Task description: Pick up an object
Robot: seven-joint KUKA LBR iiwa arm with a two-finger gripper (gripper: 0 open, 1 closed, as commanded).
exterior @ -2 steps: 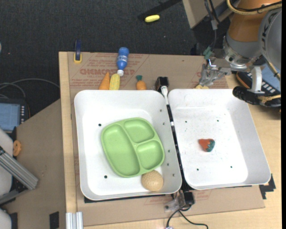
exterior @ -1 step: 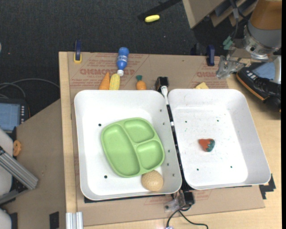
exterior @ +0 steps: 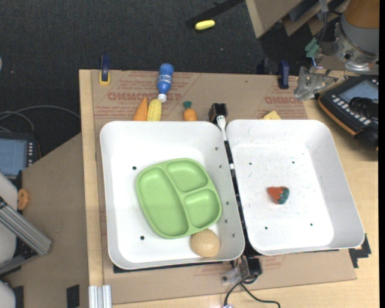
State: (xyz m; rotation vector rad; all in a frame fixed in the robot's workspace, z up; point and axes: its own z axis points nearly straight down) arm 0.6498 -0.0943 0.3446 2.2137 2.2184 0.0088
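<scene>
A small red object with a teal-green end (exterior: pixel 278 194) lies near the middle of the right white bin (exterior: pixel 337 174). In the left white bin (exterior: pixel 120 156) a green divided plate (exterior: pixel 178 197) lies flat. A tan round object (exterior: pixel 205 243) rests against the plate's front edge. My gripper (exterior: pixel 307 84) hangs beyond the right bin's far edge, over the cardboard, well apart from all of these. Nothing shows in it. The arm's orange band (exterior: pixel 364 12) is at the top right corner.
Behind the left bin on the cardboard lie a blue-capped bottle (exterior: pixel 165 78), a corn cob (exterior: pixel 154 109), an orange carrot (exterior: pixel 140 110) and a small carrot (exterior: pixel 189 112). A yellow piece (exterior: pixel 272 115) sits behind the right bin. A black handheld unit (exterior: pixel 355 108) lies at the right.
</scene>
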